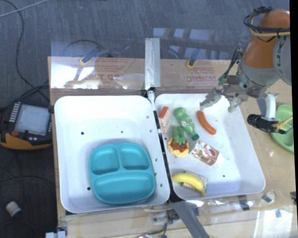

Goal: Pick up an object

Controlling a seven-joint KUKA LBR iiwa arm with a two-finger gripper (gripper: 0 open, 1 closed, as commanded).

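Note:
My gripper [220, 103] hangs over the back right part of the right bin [243, 159], open, with nothing between its fingers. Just to its lower left lies an orange sausage-shaped toy [206, 123]. Left of that are a green bottle [185, 122] and a small orange and white box [163, 118] against the bin's left wall. A green, yellow and red toy [179, 142] and a red and white packet [205, 153] sit mid-bin. A banana [189, 182] lies near the front wall.
The left bin [76, 138] holds a teal divided plate [122, 171] at its front. A green object [287, 128] rests on the bench right of the bins. Clear taped panels [152, 67] stand behind both bins.

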